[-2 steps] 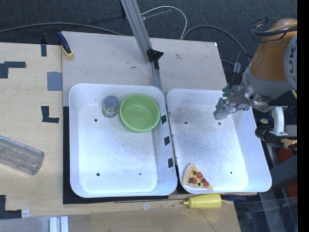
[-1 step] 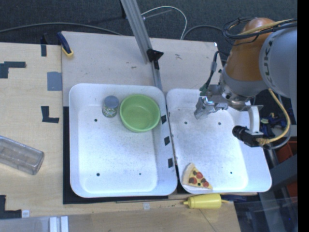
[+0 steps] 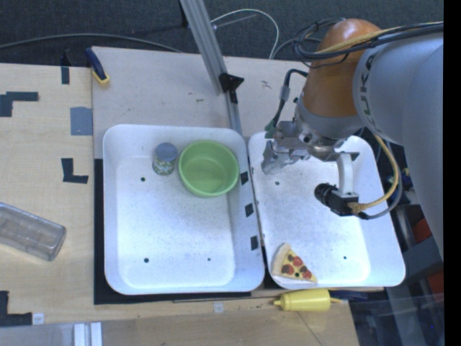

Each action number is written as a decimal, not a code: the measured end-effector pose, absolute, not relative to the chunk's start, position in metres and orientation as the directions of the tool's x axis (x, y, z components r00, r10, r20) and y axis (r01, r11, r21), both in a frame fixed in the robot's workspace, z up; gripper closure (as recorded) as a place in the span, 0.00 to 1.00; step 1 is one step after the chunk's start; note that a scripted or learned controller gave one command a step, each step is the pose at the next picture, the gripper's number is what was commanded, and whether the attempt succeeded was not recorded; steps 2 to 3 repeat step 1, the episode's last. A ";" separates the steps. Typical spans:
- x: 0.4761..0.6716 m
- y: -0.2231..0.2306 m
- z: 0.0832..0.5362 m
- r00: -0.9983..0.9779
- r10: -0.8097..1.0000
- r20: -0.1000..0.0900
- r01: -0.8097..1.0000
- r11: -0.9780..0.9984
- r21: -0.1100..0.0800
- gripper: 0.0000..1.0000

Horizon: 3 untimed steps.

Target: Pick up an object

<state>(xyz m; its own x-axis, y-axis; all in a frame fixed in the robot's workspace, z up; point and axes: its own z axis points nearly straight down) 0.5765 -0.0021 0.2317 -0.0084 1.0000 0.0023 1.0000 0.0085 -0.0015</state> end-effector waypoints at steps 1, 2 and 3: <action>0.578 0.054 0.221 -0.007 1.000 0.001 1.000 0.007 -0.003 1.00; 0.578 0.054 0.221 -0.007 1.000 0.001 1.000 0.007 -0.003 1.00; 0.578 0.054 0.221 -0.007 1.000 0.001 1.000 0.007 -0.003 1.00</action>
